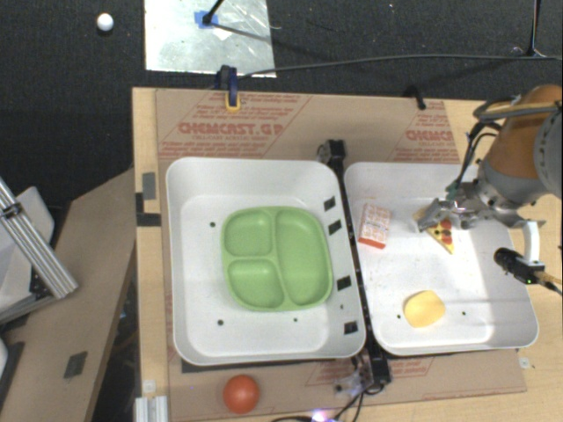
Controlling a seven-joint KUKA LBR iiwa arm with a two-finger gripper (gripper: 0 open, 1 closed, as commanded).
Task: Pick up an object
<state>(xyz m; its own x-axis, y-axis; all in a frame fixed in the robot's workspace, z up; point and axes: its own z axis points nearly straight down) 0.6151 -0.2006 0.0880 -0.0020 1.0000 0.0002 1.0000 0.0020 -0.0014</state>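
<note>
Near the right bin's (519, 328) far right edge, the gripper (442, 215) hovers over a pizza-slice toy (444, 232), finger state unclear; open floor separates card (375, 226) and yellow lump (423, 309).

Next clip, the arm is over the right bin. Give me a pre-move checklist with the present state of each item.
1. End effector over the right bin: ok.
2. Pizza slice toy right beneath it, lying on the bin floor: ok.
3. Toy gripped: cannot tell.
4. Yellow lemon-like object lies apart, nearer the front: ok.
5. Small red-and-white box lies apart by the divider: ok.
6. Green tray flat in the left bin: ok.
</note>
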